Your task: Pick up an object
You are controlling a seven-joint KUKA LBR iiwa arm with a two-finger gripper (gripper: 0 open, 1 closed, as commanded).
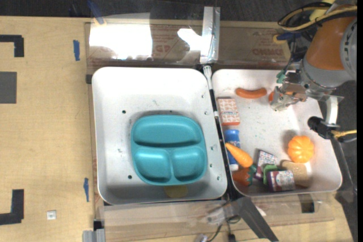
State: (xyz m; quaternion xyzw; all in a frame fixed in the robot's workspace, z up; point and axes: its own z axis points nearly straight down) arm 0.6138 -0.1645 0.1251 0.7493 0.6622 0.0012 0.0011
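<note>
Orange-red sausage-shaped toy: lay loose at the far side of the right white bin, just left of the gripper. Left white bin: held a teal three-compartment plastic tray. Grey-and-orange arm: reached in from the right, probably to line up on the sausage. Gripper open or closed: could not be told. Small orange pumpkin: sat nearer, well apart.

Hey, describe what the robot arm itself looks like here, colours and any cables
The arm is grey with a wide orange band above the wrist. Yellow and black cables loop beside it near the top. Its gripper is a small metallic unit with darker parts.
</note>
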